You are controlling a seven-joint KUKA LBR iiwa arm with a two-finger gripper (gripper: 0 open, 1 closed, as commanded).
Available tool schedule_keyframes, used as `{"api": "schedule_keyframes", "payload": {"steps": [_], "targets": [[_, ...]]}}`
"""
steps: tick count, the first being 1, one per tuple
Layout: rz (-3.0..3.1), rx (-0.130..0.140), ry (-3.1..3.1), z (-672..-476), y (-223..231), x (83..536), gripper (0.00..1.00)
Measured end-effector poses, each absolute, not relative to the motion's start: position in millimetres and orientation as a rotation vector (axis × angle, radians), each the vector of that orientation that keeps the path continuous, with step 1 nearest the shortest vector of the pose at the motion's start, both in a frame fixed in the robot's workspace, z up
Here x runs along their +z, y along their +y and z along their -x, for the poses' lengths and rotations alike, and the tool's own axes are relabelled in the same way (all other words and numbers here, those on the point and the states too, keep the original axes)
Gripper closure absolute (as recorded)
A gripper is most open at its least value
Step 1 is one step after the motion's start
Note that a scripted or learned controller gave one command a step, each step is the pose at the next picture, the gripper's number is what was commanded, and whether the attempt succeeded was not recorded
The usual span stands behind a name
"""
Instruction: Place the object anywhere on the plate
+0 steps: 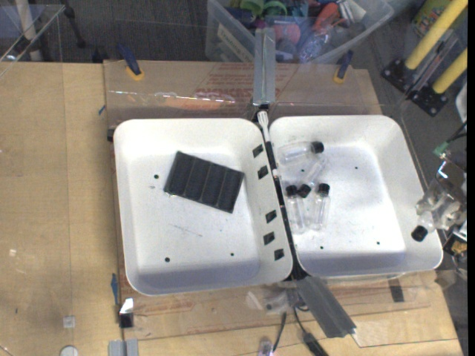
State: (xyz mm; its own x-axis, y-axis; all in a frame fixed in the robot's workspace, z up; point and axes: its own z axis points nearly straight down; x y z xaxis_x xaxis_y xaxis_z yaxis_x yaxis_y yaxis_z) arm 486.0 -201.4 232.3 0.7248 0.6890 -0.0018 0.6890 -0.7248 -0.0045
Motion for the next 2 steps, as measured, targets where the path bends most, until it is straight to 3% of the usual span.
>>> {"api": "schedule_keyframes", "payload": {"steps": [2], "targets": [[3.02,0.006,-0.795,-480.0,-211.7,146.1,1.0]]}}
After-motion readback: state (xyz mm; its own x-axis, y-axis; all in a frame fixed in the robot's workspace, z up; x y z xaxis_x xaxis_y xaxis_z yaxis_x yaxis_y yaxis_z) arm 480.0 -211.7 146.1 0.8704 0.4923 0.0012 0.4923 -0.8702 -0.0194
